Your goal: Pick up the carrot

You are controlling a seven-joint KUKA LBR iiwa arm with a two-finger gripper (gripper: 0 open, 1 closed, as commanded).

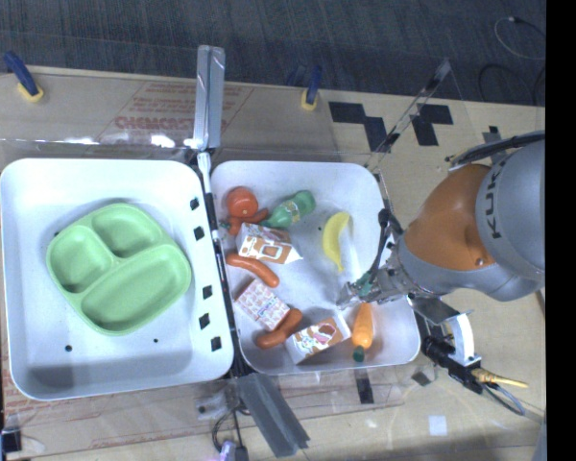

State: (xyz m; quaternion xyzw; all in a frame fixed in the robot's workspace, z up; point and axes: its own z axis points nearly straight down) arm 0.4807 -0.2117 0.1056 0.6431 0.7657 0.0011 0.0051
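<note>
Near the right bin's [394, 349] lower right corner, the carrot [363, 327] is seen lying upright beside a small carton [317, 340]. Just above it the gripper [365, 286] is positioned; its finger spacing cannot be told.

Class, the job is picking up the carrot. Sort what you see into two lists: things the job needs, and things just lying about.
Needed: carrot; end effector.

Lying about: banana; tomato; green bottle; sausage; green divided plate.
</note>
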